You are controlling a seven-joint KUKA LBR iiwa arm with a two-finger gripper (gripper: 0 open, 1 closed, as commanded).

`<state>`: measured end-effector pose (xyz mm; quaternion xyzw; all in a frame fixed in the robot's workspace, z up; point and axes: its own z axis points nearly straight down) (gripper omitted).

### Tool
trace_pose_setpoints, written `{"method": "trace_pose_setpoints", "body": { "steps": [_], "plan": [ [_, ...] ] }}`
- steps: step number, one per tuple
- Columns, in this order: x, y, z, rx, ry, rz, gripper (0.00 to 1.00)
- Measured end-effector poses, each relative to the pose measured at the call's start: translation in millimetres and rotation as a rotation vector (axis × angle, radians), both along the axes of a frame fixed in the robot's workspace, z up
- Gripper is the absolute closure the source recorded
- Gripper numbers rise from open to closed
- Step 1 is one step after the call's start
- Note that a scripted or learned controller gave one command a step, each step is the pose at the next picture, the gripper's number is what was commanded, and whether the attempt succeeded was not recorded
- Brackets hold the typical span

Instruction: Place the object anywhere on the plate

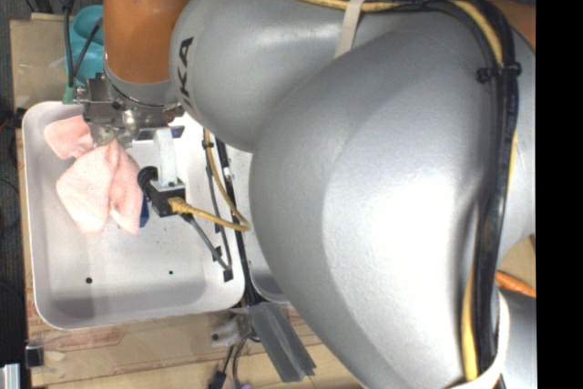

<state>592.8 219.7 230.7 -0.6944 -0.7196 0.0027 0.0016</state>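
Note:
A pale pink cloth [96, 185] hangs in folds over the left bin [118, 296]. Its top gathers up into my gripper [115, 139], which is shut on it just under the orange wrist band. A blue edge [143, 212] peeks out from behind the cloth's lower right. A second pale pink shape [66, 138] lies at the bin's far left corner, partly hidden by the cloth and gripper; I cannot tell whether it is the plate.
The grey arm [383, 178] covers the right bin and most of the view. A black cable clip with a yellow cable [168, 196] hangs beside the cloth. A teal object [86, 25] sits beyond the bin's far edge. Bare white floor shows in the bin's near half.

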Motion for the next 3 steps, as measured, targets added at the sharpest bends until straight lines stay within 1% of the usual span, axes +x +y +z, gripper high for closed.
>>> {"method": "trace_pose_setpoints", "body": {
  "steps": [1,2,3],
  "plan": [
    [5.1,-72.4,-21.5,0.000,-0.001,0.003,1.00],
    [23.7,-130.9,-40.4,-0.001,0.002,-0.100,1.00],
    [9.6,-96.2,-16.6,0.001,-0.003,-0.003,1.00]
  ]
}}
